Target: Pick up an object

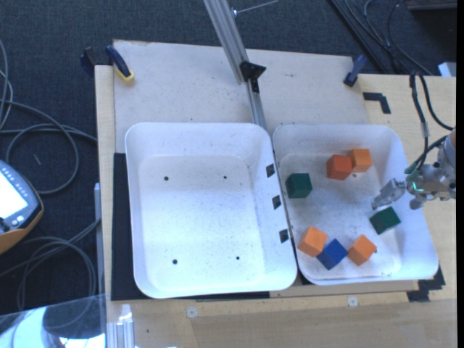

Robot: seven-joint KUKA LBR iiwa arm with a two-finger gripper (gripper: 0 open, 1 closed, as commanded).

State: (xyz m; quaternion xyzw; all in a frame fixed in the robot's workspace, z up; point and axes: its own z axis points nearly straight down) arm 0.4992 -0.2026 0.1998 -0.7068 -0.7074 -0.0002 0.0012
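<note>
Sitting on a wooden desk (188, 93), two white bins lie side by side; the right bin (391, 140) holds small blocks: orange ones, a blue block (333, 254) and two green. One green block (385, 220) lies just below the hand (397, 191); its grip cannot be made out.

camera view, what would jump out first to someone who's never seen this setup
The coloured blocks clustered in the right bin catch the eye first: a red-orange block touching an orange one near the far side, a dark green block towards the divider, and a blue block between two orange ones at the near edge. Next comes the end effector, reaching in from the right just above another dark green block.
</note>
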